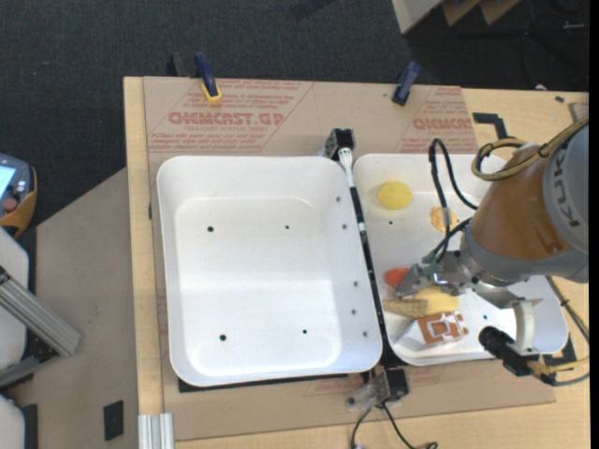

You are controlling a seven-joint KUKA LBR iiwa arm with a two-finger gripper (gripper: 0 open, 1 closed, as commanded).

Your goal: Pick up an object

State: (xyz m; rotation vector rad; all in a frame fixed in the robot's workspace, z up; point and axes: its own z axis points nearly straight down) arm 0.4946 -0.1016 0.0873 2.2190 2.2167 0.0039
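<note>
My gripper (430,280) reaches down into the right bin (374,178) from the right, its tip over a cluster of small objects near the bin's front left. A red piece (397,276) lies just left of the tip. A pale yellow object (423,303) lies directly under and in front of it. A white card with orange squares (442,328) rests at the bin's front. A yellow round object (394,195) sits at the back of the bin, and an orange-yellow piece (438,219) lies beside the arm.
The left bin (187,251) stands beside the right one, separated by a black divider rail (363,241). Blue clamps (207,78) (406,82) hold the cardboard bench top at the back. Black cables (438,171) loop over the right bin's rear.
</note>
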